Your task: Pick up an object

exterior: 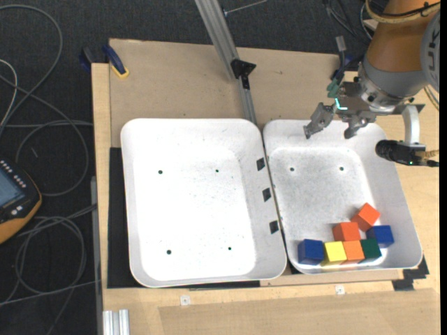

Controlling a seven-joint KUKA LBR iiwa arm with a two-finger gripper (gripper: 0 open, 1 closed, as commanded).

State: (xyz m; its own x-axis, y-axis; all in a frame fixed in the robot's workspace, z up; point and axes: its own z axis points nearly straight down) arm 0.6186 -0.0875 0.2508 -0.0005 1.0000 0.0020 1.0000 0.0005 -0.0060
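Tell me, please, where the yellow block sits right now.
The yellow block lies in the right bin, along its near edge, between the blue block and an orange block.

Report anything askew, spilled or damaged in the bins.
Nothing spilled or damaged. The blocks sit bunched in the right bin's near corner, one orange block tilted. The gripper hangs open over that bin's far edge.

Both bins [188,135] appear moulded in smooth, slightly glossy white plastic, finely speckled. The bench [174,82] is seen as matt pale wood. A brushed metal rail [220,33] is noted; blocks [346,243] look smooth.
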